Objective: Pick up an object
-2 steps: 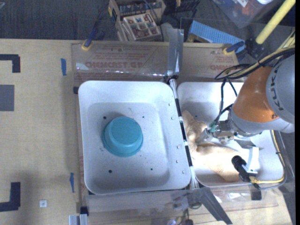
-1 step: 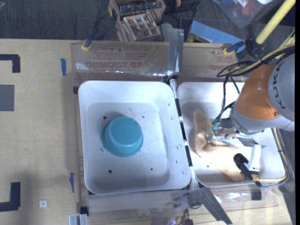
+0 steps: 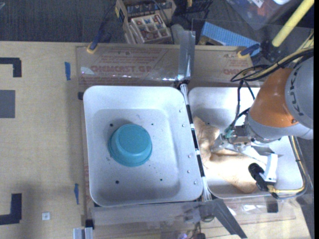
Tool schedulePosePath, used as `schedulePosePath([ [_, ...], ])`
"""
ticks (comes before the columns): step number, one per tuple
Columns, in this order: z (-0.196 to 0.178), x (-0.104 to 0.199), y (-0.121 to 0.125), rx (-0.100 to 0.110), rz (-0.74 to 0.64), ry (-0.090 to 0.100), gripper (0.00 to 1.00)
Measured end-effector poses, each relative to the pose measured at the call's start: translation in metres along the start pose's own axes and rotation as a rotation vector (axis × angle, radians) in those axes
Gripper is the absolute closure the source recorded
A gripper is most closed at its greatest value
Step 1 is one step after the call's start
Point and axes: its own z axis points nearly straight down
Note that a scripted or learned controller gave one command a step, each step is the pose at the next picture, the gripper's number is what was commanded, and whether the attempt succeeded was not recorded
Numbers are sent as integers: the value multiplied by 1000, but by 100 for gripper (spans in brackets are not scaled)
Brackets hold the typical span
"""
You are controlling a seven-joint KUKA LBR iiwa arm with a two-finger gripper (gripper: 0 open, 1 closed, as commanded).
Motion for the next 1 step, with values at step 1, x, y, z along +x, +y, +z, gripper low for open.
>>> schedulePosePath([
  [1,10,-1,-1,5,-29,0,0],
])
